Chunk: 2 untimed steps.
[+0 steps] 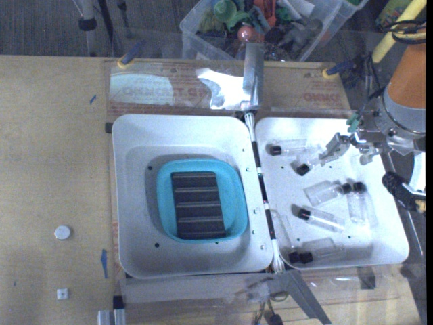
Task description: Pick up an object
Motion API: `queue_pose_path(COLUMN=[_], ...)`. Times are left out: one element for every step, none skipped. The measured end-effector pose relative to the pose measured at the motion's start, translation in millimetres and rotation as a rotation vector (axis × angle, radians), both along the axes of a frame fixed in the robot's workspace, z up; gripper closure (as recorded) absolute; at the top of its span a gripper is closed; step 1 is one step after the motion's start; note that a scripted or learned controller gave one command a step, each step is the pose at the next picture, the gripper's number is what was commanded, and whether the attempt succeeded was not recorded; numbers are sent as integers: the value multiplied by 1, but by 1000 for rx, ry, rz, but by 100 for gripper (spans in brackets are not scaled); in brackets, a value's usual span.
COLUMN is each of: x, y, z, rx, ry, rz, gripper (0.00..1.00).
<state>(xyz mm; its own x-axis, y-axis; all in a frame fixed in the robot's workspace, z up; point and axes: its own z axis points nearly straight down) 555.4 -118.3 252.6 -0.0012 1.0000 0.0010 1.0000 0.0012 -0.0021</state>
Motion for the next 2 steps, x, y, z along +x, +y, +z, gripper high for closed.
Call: queue_pose_path(x=[2, 42], y=[-16, -26], z=[-133, -165], rx=[-4, -2], ry=[-12, -8], rz=[69, 89], gripper=[0, 0])
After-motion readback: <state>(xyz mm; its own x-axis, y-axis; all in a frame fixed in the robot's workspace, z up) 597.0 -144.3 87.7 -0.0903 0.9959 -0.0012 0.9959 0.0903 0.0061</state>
